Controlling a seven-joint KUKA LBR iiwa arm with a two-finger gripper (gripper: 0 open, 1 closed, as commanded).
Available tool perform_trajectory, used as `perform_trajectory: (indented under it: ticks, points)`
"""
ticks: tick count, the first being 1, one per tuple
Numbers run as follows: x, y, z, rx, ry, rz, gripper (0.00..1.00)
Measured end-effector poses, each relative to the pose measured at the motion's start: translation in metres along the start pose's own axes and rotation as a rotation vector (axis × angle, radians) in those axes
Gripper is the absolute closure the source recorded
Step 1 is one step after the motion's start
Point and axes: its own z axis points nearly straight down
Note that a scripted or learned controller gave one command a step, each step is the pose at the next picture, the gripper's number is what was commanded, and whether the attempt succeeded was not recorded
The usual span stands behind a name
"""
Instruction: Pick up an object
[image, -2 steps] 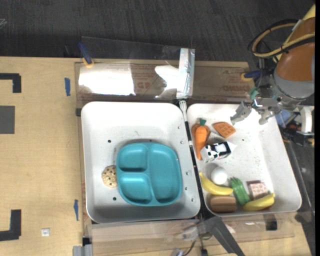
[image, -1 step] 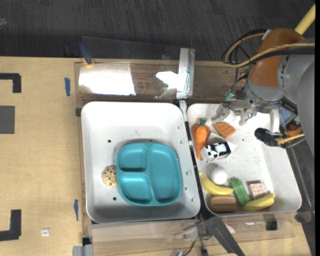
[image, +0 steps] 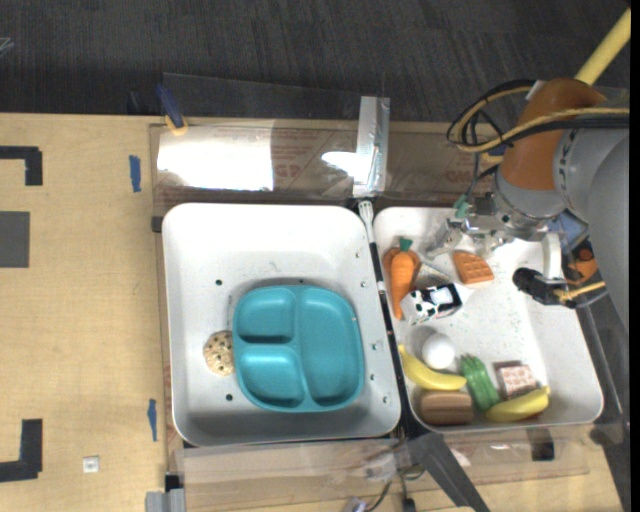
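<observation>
My gripper (image: 466, 226) hangs over the far end of the right bin (image: 585, 385), under the grey arm with its orange band (image: 553, 102). Just in front of it lies an orange waffle-like piece (image: 472, 268). To its left a carrot (image: 401, 276) leans against the bin's left wall. A black-and-white cow toy (image: 434, 301) lies beside the carrot. Nearer the front are a white egg (image: 438, 352), a yellow banana (image: 431, 372), a green vegetable (image: 479, 381), a brown sausage-like piece (image: 445, 407), a small pinkish block (image: 517, 379) and a second yellow piece (image: 520, 405).
The left bin (image: 200, 235) holds a teal divided plate (image: 297, 345) and a cookie (image: 218, 352) at its left side. A metal divider (image: 371, 145) and clear sheet stand behind the bins. Cables (image: 490, 110) loop beside the arm's wrist.
</observation>
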Motion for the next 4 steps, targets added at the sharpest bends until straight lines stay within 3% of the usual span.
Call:
perform_trajectory:
  ticks: [1,2,3,4]
  points:
    - [0.001,0.002,-0.012,-0.004,-0.002,-0.002,1.00]
    - [0.001,0.001,-0.011,-0.002,-0.002,-0.002,0.00]
    - [-0.031,0.000,0.001,0.000,-0.001,-0.140,0.00]
    - [-0.012,-0.046,-0.023,0.002,0.001,-0.329,0.00]
